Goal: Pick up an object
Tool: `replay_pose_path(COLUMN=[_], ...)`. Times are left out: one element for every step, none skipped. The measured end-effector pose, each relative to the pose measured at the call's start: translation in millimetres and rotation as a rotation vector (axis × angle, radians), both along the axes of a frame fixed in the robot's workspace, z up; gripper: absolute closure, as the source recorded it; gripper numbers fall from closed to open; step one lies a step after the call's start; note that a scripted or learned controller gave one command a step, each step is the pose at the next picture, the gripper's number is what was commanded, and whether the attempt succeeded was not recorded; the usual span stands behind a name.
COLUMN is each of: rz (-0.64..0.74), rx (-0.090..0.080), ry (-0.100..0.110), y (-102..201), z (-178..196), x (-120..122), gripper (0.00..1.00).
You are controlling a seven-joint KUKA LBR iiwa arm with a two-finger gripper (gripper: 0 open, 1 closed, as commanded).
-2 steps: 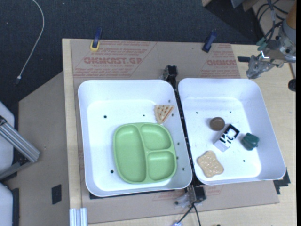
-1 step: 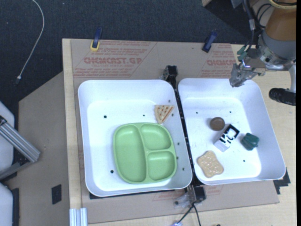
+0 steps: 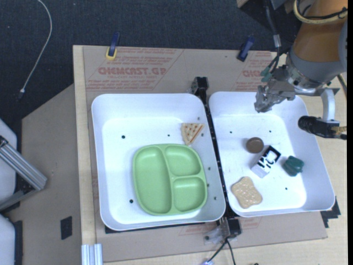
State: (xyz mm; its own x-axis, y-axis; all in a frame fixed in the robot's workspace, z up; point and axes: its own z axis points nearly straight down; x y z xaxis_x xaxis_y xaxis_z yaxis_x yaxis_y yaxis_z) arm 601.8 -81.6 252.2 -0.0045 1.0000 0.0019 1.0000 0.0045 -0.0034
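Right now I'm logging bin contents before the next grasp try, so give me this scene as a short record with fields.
left bin: green divided plate, waffle wedge
right bin: brown disc, black-and-white block, dark green piece, tan toast piece
claw: over the right bin's far edge, nothing visibly held
arm: enters from the right

A robotics lab: an industrial arm (image 3: 320, 32) reaches over two white bins (image 3: 110, 126) clamped to a cardboard-topped counter (image 3: 143, 65), with loose cables (image 3: 38, 26) on dark carpet (image 3: 165, 10).
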Motion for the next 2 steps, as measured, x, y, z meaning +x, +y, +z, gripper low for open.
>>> replay_pose_path(rz=[0.000,0.001], rx=[0.000,0.000], ry=[0.001,0.000], y=[48,90], z=[-15,-14], x=[-19,-34], gripper=[1.00,1.00])
